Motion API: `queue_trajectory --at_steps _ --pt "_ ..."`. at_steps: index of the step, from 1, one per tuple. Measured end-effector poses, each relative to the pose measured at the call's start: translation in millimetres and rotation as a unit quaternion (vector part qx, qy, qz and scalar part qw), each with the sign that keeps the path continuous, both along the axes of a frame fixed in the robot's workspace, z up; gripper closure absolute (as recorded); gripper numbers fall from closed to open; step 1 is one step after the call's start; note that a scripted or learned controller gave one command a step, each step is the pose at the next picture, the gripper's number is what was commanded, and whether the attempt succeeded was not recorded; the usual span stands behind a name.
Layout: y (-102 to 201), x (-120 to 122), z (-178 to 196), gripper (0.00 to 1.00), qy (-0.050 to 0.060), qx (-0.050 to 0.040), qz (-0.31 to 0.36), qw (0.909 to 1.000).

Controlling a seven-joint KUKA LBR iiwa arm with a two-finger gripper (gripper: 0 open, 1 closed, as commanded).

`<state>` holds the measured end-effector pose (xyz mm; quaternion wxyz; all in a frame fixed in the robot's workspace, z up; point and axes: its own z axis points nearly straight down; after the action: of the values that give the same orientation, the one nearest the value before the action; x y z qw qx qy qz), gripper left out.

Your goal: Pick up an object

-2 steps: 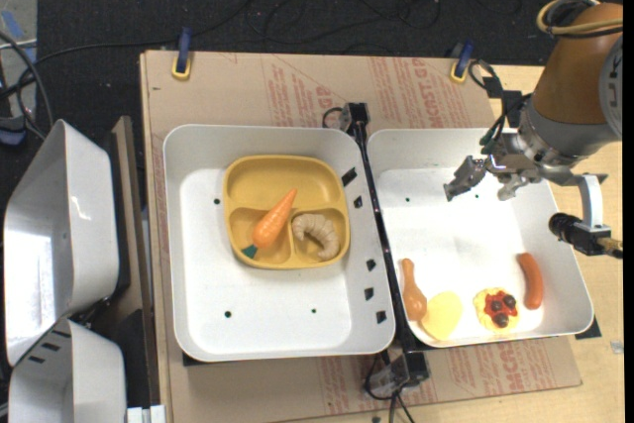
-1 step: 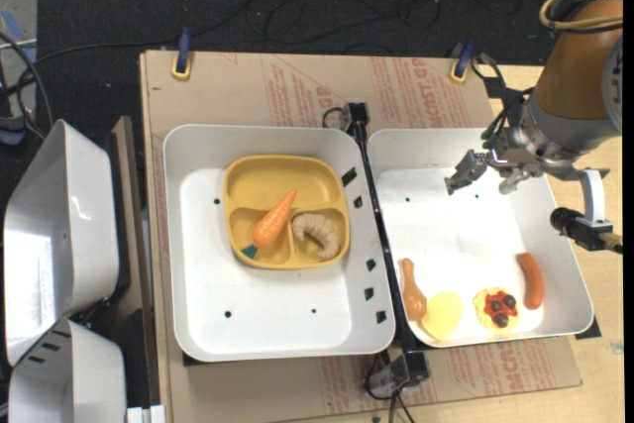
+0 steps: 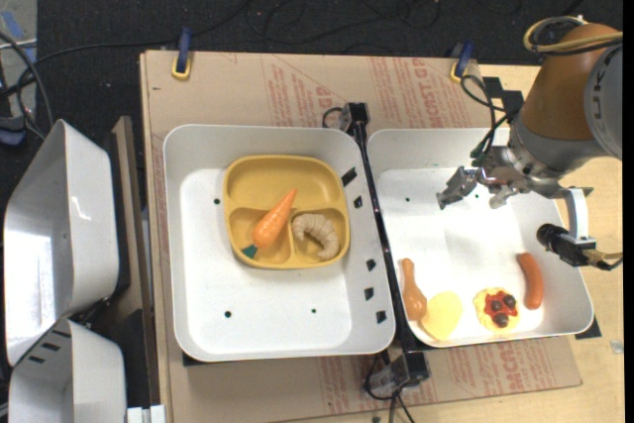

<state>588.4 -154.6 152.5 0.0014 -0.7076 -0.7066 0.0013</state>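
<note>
Dark floor with loose cables surrounds a brown tabletop (image 3: pixel 258 84) that carries two white bins. Toward the left edge, the left bin (image 3: pixel 198 312) holds a yellow plate (image 3: pixel 238 178) with a carrot (image 3: pixel 274 218) and a shrimp (image 3: pixel 317 234) on it. The right bin (image 3: pixel 426 154) has its toys along the front wall: a drumstick (image 3: pixel 410 287), a yellow disc (image 3: pixel 443 312), a small pizza (image 3: pixel 496 307) and, nearest the front-right corner, a sausage (image 3: pixel 532 279).

The pincer (image 3: pixel 477 186) hovers over the bin's rear half with its fingers spread and nothing between them. The sausage looks the likeliest pick: it lies forward and right of the pincer, well apart from it, its long axis running roughly front to back, so the fingers should close across its width.
</note>
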Motion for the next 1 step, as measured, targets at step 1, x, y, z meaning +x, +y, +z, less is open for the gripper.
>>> queue_trajectory --at_steps 1 --pt "0.7 -1.1 -53.9 0.0 0.001 0.0003 0.0 1.0"
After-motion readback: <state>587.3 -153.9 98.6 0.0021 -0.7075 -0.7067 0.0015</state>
